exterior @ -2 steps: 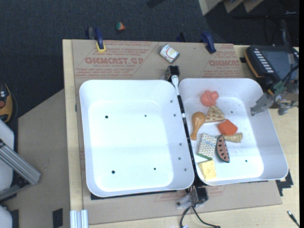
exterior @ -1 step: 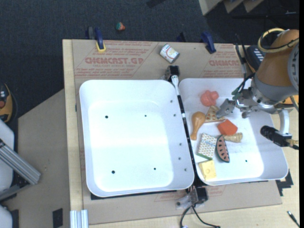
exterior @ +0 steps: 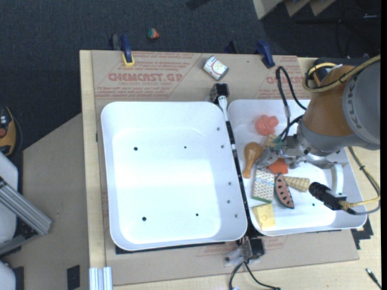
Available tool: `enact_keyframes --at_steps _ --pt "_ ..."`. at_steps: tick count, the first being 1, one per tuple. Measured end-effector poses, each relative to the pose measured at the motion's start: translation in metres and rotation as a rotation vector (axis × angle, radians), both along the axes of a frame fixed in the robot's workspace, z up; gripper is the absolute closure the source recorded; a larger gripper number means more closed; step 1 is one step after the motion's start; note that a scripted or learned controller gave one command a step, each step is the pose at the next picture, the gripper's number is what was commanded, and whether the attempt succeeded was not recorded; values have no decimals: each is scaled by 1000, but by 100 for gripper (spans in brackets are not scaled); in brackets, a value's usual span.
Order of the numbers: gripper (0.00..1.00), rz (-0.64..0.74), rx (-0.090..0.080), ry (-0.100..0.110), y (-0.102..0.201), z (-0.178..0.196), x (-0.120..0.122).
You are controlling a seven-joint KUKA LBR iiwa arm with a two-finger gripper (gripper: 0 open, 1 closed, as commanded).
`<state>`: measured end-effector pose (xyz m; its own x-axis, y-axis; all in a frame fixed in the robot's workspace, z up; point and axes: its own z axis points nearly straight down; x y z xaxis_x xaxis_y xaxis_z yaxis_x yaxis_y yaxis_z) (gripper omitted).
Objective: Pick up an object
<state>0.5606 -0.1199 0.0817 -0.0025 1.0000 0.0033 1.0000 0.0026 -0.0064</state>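
My gripper (exterior: 279,152) is low in the right bin (exterior: 347,219), among the toys near its middle. Directly under and beside it lies a small red-orange piece (exterior: 277,166). A tan pear-like toy (exterior: 250,156) sits just to its left, and a salmon-pink toy (exterior: 266,124) lies further back. In front of the gripper are a green checkered box (exterior: 262,185), a watermelon slice (exterior: 284,193), an ice-cream cone (exterior: 297,182) and a yellow block (exterior: 263,215). The grey and orange arm (exterior: 335,116) covers the bin's right side.
The left bin (exterior: 163,174) sits beside the right one, with a black divider rail (exterior: 233,156) between them. A small white box (exterior: 215,68) lies on the board behind the bins. Blue clamps (exterior: 127,50) (exterior: 263,53) hold the board's back edge. Black cables (exterior: 284,89) trail off the arm.
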Motion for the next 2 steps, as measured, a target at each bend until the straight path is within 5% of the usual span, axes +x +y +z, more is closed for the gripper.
enact_keyframes --at_steps 1,2 --pt "100 -3 -4 -8 -3 13 2" --pt "100 7 -3 -19 79 109 49"
